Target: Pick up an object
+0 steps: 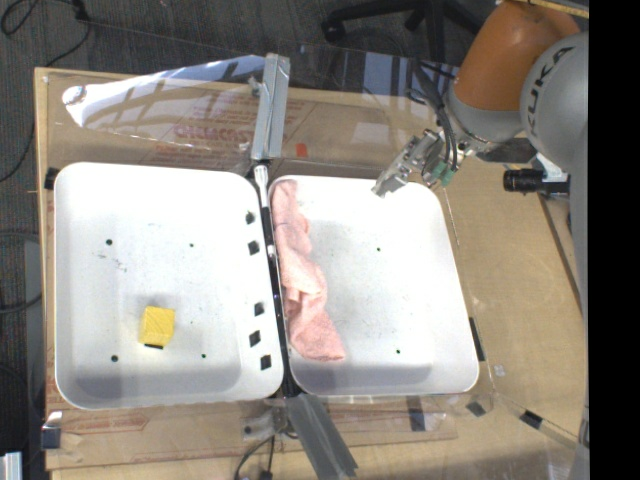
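Pink cloth (300, 278): crumpled lengthwise along the left wall of the right bin (440, 298), running from near the bin's far-left corner down toward its near edge. Nothing grips it; it lies flat on the bin floor.

Yellow block (157, 326): in the left bin (90, 218), toward the near-left corner, also untouched.

End effector (405, 176): over the far edge of the right bin, near its far-right corner, fingers spread apart with nothing between them. Cloth lies well apart from it, toward the bin's left wall; block is farther still, across the divider.

Judgement: the pick is not yet done. Approach, descent, closing and lift all remain.
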You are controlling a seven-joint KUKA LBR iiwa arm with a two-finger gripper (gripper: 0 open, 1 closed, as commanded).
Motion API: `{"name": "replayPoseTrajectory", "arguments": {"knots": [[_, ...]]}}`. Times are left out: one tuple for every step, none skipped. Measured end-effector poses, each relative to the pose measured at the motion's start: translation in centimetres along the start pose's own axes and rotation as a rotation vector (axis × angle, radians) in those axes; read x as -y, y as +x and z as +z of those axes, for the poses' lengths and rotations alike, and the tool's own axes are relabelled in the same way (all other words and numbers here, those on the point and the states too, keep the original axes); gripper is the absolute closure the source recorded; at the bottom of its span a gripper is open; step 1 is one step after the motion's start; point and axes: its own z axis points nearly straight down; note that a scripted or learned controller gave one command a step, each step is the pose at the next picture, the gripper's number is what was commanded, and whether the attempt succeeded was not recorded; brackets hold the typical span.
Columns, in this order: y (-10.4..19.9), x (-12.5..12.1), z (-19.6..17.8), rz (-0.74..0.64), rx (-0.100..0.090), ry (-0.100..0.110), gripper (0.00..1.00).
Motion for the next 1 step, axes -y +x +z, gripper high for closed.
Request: {"name": "replayPoseTrajectory", "arguments": {"knots": [[0.09,0.03,2.21,0.277,-0.007,0.003,1.00]]}}
